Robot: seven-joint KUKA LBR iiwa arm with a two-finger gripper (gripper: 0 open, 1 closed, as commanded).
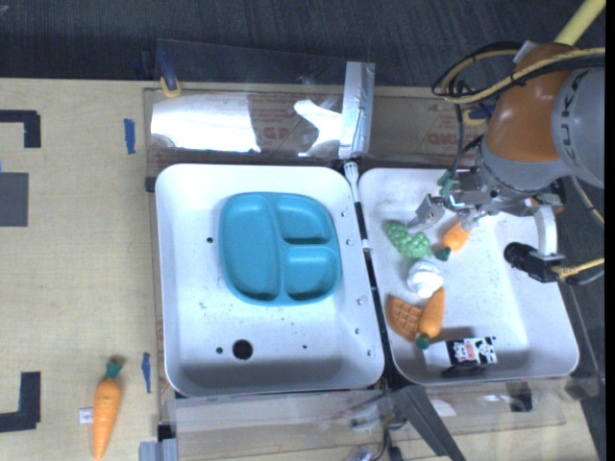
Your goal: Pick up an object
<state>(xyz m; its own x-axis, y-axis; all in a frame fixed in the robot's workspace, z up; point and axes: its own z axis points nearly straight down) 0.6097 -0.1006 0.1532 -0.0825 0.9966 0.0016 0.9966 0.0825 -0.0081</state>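
Observation:
My gripper (pixel 450 213) hangs over the back of the right bin (pixel 538 305), its fingers spread open. Just below the fingertips lies a small orange toy carrot (pixel 456 237) with a green end; nothing is clasped between the fingers. To the left of it sits a green bumpy toy (pixel 409 241). Nearer the front are a white round piece (pixel 424 279), an orange waffle-like piece (pixel 405 316), an orange oblong toy (pixel 432 313) and a small black-and-white carton (pixel 472 351).
The left bin (pixel 192 334) holds a blue divided plate (pixel 280 247). A larger toy carrot (pixel 105 406) lies on the wooden bench at the front left, outside the bins. Cables and a black fitting (pixel 528 256) hang at the arm's right.

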